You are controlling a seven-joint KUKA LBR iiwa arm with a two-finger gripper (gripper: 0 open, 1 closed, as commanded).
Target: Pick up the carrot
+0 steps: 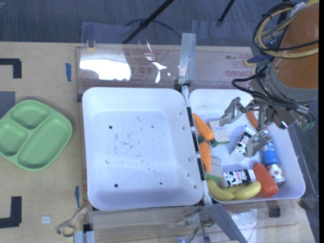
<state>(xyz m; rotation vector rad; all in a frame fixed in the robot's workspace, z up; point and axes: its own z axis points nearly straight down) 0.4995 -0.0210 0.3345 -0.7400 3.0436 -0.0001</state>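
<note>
Nearest, a banana (234, 191) lies along the right bin's (296, 186) near edge, a black-and-white carton (238, 176) touching it. Farther back, the carrot (203, 127) rests against the bin's left wall. My gripper (246, 127) hangs right of it, jaws spread wide, holding nothing. The left bin (136, 140) sits beside.
</note>
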